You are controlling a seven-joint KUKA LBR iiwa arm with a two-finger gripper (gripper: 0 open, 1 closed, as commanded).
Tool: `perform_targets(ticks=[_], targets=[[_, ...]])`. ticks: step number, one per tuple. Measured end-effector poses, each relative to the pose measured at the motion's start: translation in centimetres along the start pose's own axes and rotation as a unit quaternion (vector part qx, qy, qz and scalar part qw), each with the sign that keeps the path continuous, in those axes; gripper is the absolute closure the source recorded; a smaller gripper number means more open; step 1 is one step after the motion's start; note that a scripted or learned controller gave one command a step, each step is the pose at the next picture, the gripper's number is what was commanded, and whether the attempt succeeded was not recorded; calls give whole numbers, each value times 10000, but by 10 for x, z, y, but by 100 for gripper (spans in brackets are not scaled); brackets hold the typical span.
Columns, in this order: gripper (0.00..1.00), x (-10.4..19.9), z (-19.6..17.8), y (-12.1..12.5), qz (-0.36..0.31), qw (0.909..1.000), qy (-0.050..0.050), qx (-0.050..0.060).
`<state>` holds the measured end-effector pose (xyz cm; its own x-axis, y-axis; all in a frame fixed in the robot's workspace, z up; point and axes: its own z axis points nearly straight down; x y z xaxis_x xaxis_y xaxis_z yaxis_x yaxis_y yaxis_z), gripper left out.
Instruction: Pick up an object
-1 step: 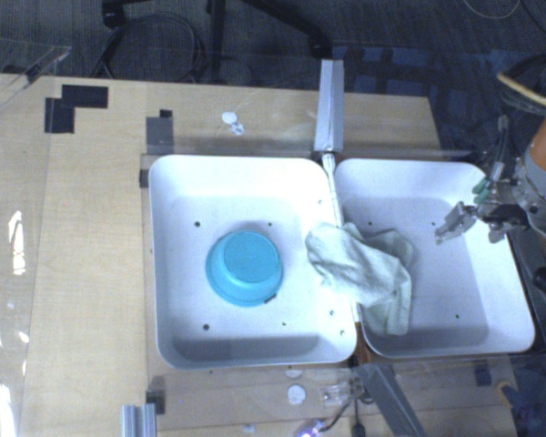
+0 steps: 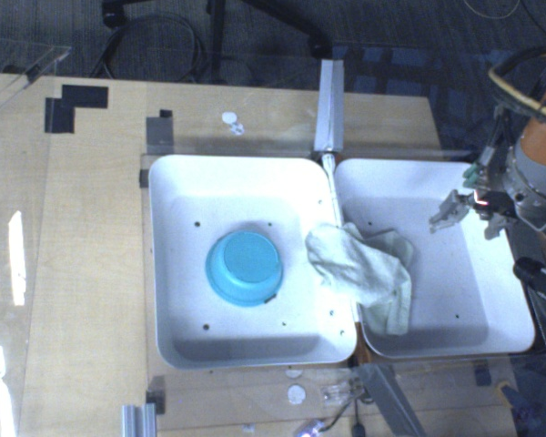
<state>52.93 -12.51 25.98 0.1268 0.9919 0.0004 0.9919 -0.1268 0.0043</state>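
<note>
A round blue plastic bowl [image 2: 245, 268] sits upside down on the floor of the left shallow white bin [image 2: 177, 340], a little below the bin's middle and apart from all four walls. Just to its right, a crumpled pale greenish-white cloth [image 2: 364, 273] is draped over the divide between the two bins: one end rests in the left bin near the bowl without touching it, and the larger part lies in the right shallow white bin [image 2: 491, 335], trailing down toward that bin's lower left corner.

The pincer [image 2: 467, 211] hangs over the upper right part of the right bin, well apart from both the bowl and the cloth. One finger [image 2: 448, 211] points down to the left and the other shows lower to the right with a gap between them, so the pincer looks spread, with nothing between the fingers. Behind it, the grey arm with an orange band [image 2: 537, 148] comes in from the right edge.

Both bins rest side by side on a light wooden bench [image 2: 82, 271]. A grey metal bar [image 2: 328, 107] stands on the bench above the seam between the bins. Beyond the bench's far edge, the black legs of a stand [image 2: 220, 3] spread over dark carpet.
</note>
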Motion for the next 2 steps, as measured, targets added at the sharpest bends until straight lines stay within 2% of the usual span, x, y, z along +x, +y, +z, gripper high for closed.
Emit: perform_targets(ticks=[1, 2], targets=[[0, 48, 105, 29, -1128, 9936, 3, 18], [0, 52, 171, 90, 23, 10000, 1, 2]])
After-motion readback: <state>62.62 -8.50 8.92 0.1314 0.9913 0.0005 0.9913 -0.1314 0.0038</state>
